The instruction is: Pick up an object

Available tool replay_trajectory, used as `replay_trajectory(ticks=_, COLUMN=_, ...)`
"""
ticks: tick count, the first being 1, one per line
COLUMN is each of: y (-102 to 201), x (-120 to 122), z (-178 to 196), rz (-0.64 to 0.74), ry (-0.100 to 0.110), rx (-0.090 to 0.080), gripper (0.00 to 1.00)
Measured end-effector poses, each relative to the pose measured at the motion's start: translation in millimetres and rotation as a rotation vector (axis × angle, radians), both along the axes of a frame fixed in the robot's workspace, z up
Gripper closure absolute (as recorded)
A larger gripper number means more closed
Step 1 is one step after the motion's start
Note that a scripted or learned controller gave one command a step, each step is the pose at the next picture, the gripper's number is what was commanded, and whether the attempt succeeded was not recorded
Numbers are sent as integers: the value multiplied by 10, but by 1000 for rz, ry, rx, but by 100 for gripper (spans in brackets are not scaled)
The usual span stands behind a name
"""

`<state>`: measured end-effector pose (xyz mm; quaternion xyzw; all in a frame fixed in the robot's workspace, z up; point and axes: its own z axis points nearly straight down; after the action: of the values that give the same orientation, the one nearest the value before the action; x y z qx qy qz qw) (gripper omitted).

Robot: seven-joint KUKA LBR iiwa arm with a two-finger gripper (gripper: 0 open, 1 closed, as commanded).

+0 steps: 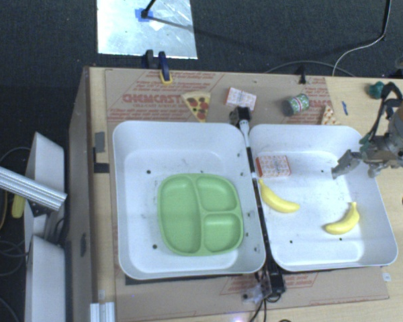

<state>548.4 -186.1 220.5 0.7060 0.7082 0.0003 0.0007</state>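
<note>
Two bananas lie in the right-hand bin (383, 247) as the KUKA arm's gripper (352, 161) hangs over that bin's upper right corner, reaching in from the right. How its tip is set cannot be told from this slanted view, and nothing shows in its grasp. The nearer banana (343, 221) rests on the bin floor below the gripper and slightly to its left in the picture, near the right wall; its long axis runs on a diagonal, its stem end rising toward the upper right and so toward the arm. The second banana (278, 201) lies well apart from the first, close to the divider between the bins, its curve sloping from upper left to lower right. A small red-and-white box (273, 166) sits just above it, level with the gripper but across the bin floor. The green divided plate (200, 214) occupies the left-hand bin (131, 180), farthest from the arm. Judged from this layout, the right-hand banana is the likeliest target: the coming move seems to be a short drop down the picture, with the wrist turned so the grip closes across the fruit's diagonal and not along it.
</note>
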Motion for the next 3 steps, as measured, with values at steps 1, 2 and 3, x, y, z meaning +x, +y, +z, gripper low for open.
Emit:
replay_trajectory(ticks=1, y=-207, x=-277, z=-639, rz=-2, ry=2, rx=0, gripper=0)
replay_trajectory(ticks=2, y=-204, x=-474, z=-1363, rz=-2, ry=0, rx=0, gripper=0)
replay_trajectory(ticks=3, y=391, x=-607, z=-654, rz=1, ry=-2, rx=0, gripper=0)
